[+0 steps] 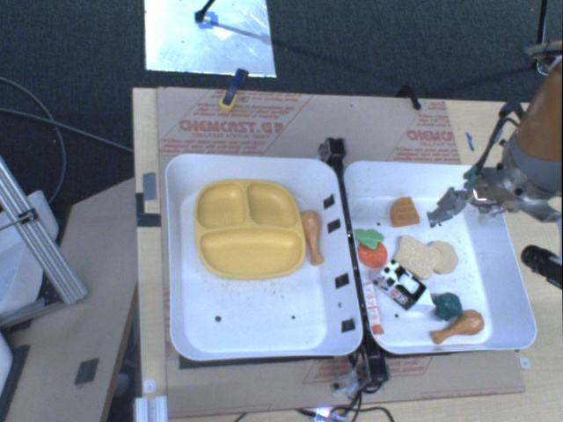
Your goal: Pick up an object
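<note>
Camera view: I am hovering my gripper, fingers apart and gripping nothing, over the right bin, just beside a small, smooth, orange wedge-shaped block lying on its white plastic floor.

The grey arm with its orange band ran off the right edge, so most of it was out of sight. The gripper was small and blurred; whether its fingers were apart could not be told. A black cylindrical part was cut off by the right edge. The silver aluminium frame passed out of the left edge. The small black and white patterned object was too small to identify, and partly overlapped the pale bread slices.
</note>
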Robot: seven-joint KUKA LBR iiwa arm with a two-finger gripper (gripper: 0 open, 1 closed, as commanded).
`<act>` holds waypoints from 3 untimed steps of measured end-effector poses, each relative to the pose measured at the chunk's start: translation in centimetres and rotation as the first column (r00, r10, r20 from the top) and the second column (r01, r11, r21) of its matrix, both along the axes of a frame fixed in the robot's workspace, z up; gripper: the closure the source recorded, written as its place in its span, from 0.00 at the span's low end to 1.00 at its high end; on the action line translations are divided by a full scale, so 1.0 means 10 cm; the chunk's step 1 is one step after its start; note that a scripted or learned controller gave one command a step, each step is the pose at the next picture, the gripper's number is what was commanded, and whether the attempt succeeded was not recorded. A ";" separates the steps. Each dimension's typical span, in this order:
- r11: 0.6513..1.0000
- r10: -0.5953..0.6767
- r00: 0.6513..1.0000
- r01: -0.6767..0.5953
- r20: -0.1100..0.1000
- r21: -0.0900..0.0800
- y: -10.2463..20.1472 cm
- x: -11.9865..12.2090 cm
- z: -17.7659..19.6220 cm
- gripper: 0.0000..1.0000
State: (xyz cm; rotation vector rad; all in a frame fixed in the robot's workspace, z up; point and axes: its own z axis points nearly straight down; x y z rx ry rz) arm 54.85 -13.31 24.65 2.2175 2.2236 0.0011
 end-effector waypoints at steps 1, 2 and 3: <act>1.000 -0.008 1.000 0.008 -0.009 -0.001 -0.78 0.00 -1.40 0.00; 1.000 0.009 1.000 -0.009 0.005 0.001 -0.03 0.44 -1.02 0.00; 1.000 0.014 1.000 -0.014 0.012 0.004 1.05 1.21 -0.58 0.00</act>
